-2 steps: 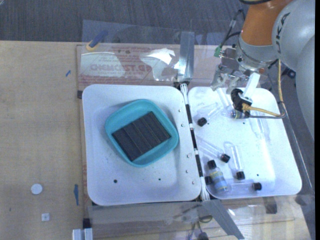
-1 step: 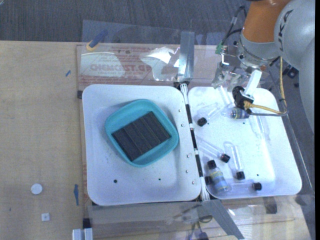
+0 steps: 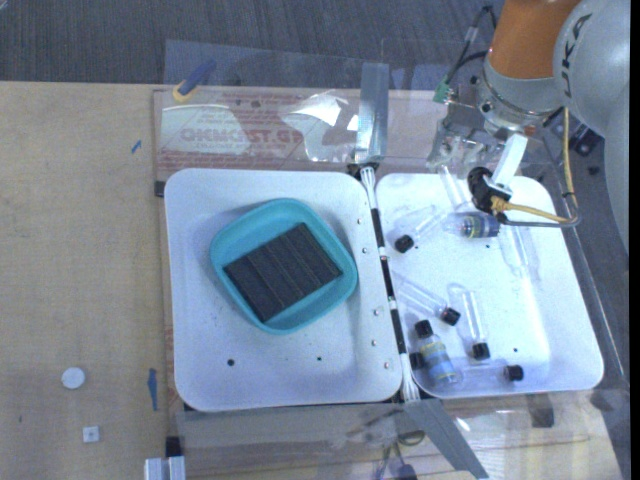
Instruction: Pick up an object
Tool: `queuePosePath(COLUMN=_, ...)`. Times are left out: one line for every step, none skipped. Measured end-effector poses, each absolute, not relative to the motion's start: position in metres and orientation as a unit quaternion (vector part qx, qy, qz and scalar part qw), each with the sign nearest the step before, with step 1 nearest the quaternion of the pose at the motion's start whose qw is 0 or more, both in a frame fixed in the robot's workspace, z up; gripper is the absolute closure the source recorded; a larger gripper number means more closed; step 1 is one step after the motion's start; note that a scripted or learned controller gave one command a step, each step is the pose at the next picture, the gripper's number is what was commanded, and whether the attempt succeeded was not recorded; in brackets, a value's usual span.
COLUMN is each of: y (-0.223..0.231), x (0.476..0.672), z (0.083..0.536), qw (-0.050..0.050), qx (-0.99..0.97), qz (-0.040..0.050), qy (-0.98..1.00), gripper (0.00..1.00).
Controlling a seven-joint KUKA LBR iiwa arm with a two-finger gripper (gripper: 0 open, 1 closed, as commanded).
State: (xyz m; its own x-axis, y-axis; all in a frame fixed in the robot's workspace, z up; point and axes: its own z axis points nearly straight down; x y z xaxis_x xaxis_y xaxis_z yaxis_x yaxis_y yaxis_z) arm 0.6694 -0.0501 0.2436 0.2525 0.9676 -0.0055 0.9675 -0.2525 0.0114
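Observation:
The right bin (image 3: 560,368) holds several clear vials with black caps, such as one (image 3: 418,230) near its left wall and one (image 3: 470,323) lower down. A small bottle with bluish contents (image 3: 438,360) lies at the bin's front left. Another small vial (image 3: 478,226) lies just below the wrist. My gripper (image 3: 455,158) hangs over the back edge of the right bin, under the orange band (image 3: 525,33). It is above and behind the vials, and nothing shows in its grasp. Its metal parts blend with the clear plastic behind.
The left bin (image 3: 195,348) carries a teal tray (image 3: 225,243) with a dark ribbed slab (image 3: 282,271) in it. A yellow cable (image 3: 540,218) loops from the wrist over the right bin. Clear film and a cardboard sheet (image 3: 230,133) lie behind the bins.

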Motion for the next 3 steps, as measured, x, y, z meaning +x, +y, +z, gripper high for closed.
queuePosePath(y=-0.050, x=0.670, z=0.254, qw=0.008, qx=0.791, qz=0.0017, qy=0.612, gripper=1.00)
queuePosePath(y=-0.051, x=0.671, z=0.264, qw=0.009, qx=0.791, qz=0.0022, qy=0.612, gripper=1.00)
queuePosePath(y=-0.016, x=0.666, z=0.241, qw=-0.001, qx=0.808, qz=-0.0015, qy=0.589, gripper=1.00)
